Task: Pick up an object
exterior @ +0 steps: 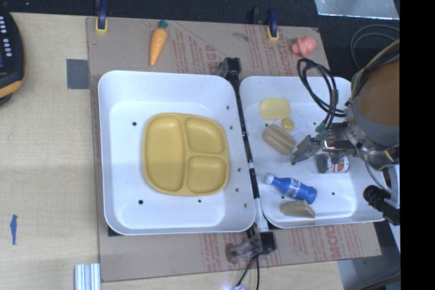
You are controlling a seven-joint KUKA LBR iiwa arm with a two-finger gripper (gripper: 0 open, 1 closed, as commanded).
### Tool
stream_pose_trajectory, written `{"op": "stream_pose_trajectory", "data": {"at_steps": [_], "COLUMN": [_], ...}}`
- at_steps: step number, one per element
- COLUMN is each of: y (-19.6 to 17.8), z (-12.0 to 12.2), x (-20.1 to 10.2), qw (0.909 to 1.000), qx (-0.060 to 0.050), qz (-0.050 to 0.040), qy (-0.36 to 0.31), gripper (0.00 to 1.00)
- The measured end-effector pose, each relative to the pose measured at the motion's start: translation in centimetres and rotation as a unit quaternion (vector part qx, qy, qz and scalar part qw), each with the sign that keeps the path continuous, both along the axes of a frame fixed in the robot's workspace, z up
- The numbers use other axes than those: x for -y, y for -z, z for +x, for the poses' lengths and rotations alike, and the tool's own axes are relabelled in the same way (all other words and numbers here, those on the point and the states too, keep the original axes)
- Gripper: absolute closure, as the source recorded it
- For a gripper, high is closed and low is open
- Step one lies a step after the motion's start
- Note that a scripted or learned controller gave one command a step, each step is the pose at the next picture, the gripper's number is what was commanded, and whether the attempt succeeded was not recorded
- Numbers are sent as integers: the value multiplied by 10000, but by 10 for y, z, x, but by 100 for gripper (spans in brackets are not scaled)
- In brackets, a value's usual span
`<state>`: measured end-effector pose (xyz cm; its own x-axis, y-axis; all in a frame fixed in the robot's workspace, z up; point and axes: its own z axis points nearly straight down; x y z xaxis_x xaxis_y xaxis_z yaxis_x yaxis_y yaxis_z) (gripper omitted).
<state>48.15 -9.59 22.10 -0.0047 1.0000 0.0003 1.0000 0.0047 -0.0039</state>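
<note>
The bench carries 2 white bins side by side. The left bin (pixel 122 207) holds 1 yellow tray (pixel 185 153) with 3 compartments, lying flat near the bin's centre.

The right bin (pixel 340 210) holds the loose objects. A pale yellow disc (pixel 275 108) lies near the bin's far edge, with a small yellow piece (pixel 288 124) just beside it. A tan cylinder (pixel 279 139) lies tilted below the disc. A blue bottle (pixel 292 187) with a white cap lies on its side toward the bin's near edge, and a beige piece (pixel 298 210) lies just beside it, closer to that edge. A small can (pixel 338 164) sits near the bin's right side, partly covered by the arm.

The gripper (pixel 307 149) is low over the right bin, between the cylinder and the can. Its fingers appear spread, with nothing visible between them; the view is dark there.

On the cardboard beyond the bins, a carrot (pixel 158 44) lies near the far edge and a pink object (pixel 304 45) near the far right corner.
</note>
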Motion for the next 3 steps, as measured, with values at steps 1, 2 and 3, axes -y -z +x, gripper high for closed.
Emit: {"op": "stream_pose_trajectory", "data": {"at_steps": [1,2,3], "y": [122,129,118], "z": [60,132,130], "x": [15,38,38], "qw": [10000,10000,10000], "qx": [-35,36,6], "qz": [-2,-10,-4], "qy": [-10,-11,-10], "gripper": [0,0,100]}}
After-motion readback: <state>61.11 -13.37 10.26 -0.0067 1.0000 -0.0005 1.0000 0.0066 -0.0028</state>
